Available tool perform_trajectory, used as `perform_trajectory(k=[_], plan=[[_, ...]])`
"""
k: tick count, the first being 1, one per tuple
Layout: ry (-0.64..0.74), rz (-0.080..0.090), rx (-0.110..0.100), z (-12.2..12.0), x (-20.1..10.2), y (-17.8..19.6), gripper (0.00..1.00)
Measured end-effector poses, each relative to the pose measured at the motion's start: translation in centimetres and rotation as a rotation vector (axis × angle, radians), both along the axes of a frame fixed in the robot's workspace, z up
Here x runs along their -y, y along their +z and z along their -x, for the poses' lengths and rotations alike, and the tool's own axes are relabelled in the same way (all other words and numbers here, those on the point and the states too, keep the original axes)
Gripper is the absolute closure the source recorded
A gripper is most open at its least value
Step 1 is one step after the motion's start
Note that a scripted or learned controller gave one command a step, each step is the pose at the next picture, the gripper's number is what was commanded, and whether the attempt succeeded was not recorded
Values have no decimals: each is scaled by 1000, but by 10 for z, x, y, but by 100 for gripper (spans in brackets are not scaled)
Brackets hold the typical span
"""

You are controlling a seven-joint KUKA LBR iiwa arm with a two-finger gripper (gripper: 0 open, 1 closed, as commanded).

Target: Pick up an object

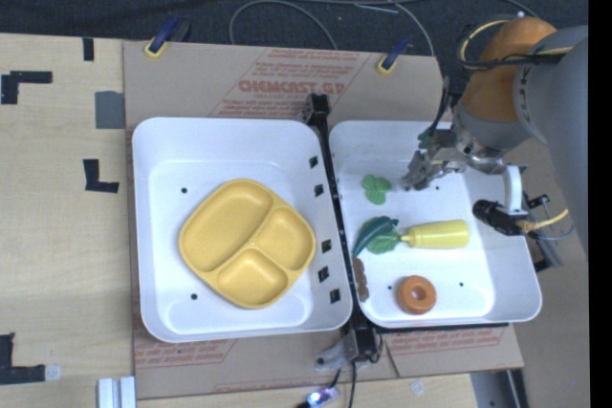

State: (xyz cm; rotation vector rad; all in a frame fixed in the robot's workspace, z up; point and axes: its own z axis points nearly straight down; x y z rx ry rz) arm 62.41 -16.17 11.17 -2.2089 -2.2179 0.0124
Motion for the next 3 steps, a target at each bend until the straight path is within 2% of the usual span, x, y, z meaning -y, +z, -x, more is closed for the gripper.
perform_trajectory(k=[1,2,3], plan=[[-2,2,13,-2,-5,59,100],[-2,2,12,-3,-5,103,100],[2,1,6,-3,-60,90,100]])
